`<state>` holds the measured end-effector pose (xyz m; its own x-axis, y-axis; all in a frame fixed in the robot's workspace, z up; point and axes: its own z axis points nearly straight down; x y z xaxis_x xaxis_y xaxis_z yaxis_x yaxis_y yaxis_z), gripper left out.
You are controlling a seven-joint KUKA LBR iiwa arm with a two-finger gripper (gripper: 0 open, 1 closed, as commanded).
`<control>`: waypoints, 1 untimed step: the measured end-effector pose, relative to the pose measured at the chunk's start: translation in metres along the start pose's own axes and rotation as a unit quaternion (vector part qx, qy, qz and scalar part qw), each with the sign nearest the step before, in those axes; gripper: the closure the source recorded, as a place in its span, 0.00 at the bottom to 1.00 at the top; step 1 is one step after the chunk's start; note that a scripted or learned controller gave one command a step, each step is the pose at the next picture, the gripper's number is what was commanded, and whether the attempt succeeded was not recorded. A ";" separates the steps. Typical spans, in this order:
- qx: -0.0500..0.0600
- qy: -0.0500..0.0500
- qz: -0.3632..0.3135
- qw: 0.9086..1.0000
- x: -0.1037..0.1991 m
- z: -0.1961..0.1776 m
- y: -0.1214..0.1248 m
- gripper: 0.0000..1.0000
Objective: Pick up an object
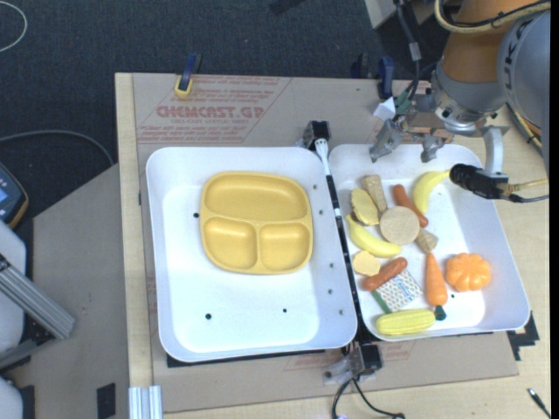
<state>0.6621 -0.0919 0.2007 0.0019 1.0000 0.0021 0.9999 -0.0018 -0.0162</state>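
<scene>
My gripper point(407, 145) hangs open and empty over the right bin point(507, 269); nearest banana point(427, 190) looks light, stiff, slick plastic (grab mid-curve, across its width).

— What lies in the right bin point(507, 260)?
— Toy food, crowded together. A yellow banana point(428, 190) curves near the far edge, beside an orange sausage point(408, 205) and a round tan cracker point(399, 226).
— And toward the left side?
— A second banana point(374, 239) lies flat along the bin's left side, with a reddish sausage point(385, 273) just below it.
— Anything nearer the front?
— An orange pumpkin point(468, 271), a carrot point(435, 281) lying beside it, and a corn cob point(404, 323) lying along the front edge.
</scene>
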 end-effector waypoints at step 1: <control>-0.008 -0.001 -0.001 1.000 0.000 -0.009 0.003 0.00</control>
<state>0.6652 -0.0918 0.2100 -0.0003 1.0000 0.0007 1.0000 0.0003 -0.0008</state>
